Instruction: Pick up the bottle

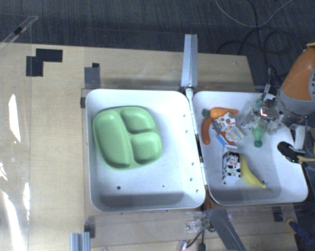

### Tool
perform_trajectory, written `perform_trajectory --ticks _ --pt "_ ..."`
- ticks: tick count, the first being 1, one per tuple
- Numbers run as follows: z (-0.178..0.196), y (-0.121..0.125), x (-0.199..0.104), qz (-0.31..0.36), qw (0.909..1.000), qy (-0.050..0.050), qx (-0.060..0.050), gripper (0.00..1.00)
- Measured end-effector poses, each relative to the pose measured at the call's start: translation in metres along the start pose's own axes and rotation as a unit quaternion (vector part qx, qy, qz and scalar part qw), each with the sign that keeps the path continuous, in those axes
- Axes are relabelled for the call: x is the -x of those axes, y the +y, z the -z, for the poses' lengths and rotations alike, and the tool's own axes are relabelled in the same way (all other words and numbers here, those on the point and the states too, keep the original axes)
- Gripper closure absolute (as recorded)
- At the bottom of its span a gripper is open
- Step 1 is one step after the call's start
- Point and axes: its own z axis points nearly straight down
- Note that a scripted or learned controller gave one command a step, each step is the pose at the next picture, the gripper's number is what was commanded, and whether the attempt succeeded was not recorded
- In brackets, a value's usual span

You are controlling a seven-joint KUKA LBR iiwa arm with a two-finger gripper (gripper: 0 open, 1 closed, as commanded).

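You have the bottle (254, 128) lying in the right bin (288, 192), green cap toward the near side, just left of the claw (267, 111), whose grip you cannot judge, with its long axis running roughly front to back.

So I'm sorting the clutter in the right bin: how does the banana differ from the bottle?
The banana is yellow and opaque; the bottle is clear with a green cap. The banana lies near the front of the right bin, apart from the claw; the bottle lies farther back, right by the claw. The banana is curved; the bottle looks straighter. Both lie flat in the same bin.
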Motion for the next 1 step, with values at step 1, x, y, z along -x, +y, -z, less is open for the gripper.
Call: perform_trajectory --ticks 1 --pt "0.0121 0.0023 -0.0019 0.003 1.0000 0.000 0.003 1.00"
